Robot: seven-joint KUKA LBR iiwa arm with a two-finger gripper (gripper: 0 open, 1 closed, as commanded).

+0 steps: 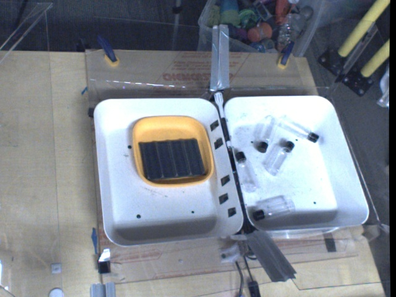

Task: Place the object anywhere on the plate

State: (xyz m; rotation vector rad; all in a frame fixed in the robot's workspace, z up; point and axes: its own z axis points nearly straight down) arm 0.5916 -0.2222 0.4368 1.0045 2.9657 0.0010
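Plate (143, 129), yellow, sits mid left bin (111, 221), dark ridged slab (171, 158) inside, rim margin all round. Clear vials (276, 156) lie scattered from 9 to 12 o'clock in right bin (346, 197). Gripper state: cannot tell.

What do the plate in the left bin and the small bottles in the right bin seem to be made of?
Plate: probably plastic, yellow-orange with a smooth, softly lit rim; a dark ribbed slab lies on it, material unclear.
Small bottles: clear plastic or glass, since the white bin shows through them; caps look dark, likely plastic.
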